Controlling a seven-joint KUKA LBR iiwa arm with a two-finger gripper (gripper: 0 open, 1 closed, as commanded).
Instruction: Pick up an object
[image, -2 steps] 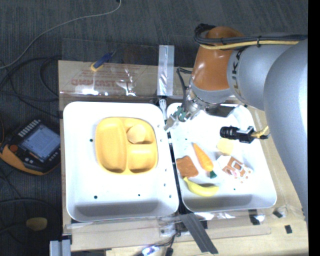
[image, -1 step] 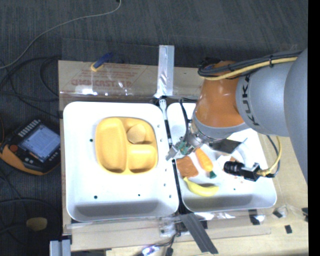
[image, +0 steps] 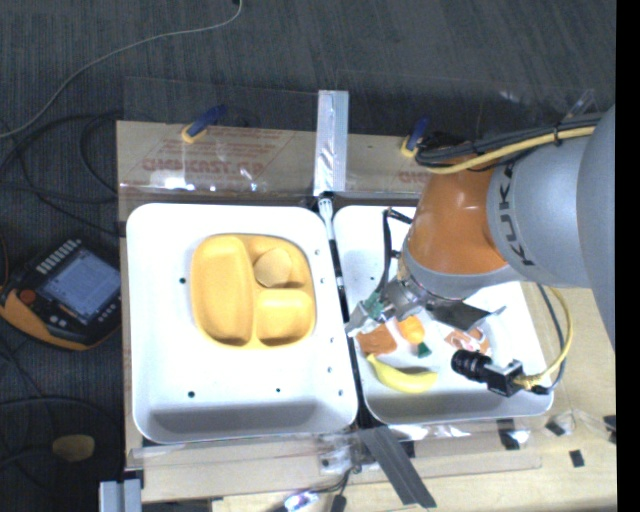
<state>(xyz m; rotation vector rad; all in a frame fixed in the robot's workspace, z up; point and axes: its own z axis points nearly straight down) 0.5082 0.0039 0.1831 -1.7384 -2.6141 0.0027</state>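
My gripper (image: 378, 308) hangs low over the left part of the right bin (image: 520, 300), under the orange wrist band. Just below it lie a brown-orange flat piece (image: 377, 341), a small orange block (image: 411, 328) and a tiny green piece (image: 423, 350). A yellow banana (image: 403, 378) lies near that bin's front wall. A red-and-grey scrap (image: 466, 318) sits to the right of the orange block. The arm hides much of the bin's far half.
The left bin (image: 160, 330) holds a yellow compartment tray (image: 250, 290) with a tan round thing (image: 272, 266) in its upper right compartment. A divider rail (image: 338, 290) runs between the bins. A handheld pendant (image: 65, 290) lies on the floor at left.
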